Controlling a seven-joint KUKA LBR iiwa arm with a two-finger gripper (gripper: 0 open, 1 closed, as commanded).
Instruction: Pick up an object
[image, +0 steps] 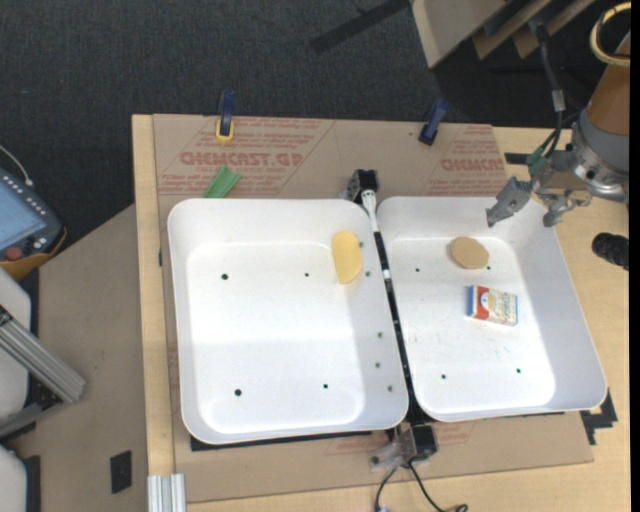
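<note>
Gripper (530, 204) spread wide and holding nothing, above the right bin's (560, 345) top edge, tan round disc (467, 252) at its seven o'clock, small carton (491, 305) beyond, yellow oblong piece (346, 257) in left bin (200, 330).

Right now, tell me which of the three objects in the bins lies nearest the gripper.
The round tan disc in the right bin, just left of the gripper; the small box and yellow piece lie farther off.
</note>
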